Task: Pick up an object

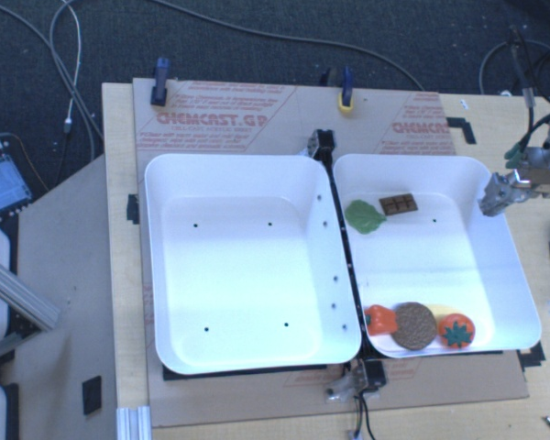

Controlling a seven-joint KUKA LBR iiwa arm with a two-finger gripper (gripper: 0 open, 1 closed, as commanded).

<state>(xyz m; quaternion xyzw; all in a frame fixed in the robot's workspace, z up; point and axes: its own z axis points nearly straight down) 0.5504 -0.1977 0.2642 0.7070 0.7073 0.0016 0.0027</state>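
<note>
The gripper [497, 193] hangs at the right bin's [495, 264] upper-right rim; it should descend squarely over the chocolate bar [398, 204].

dark carpet floor [257, 26] with loose cables [69, 26] surrounds the wooden bench [119, 246].

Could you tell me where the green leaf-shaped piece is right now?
The green leaf-shaped piece lies in the right bin, near its far left corner, just left of the brown chocolate bar.
</note>
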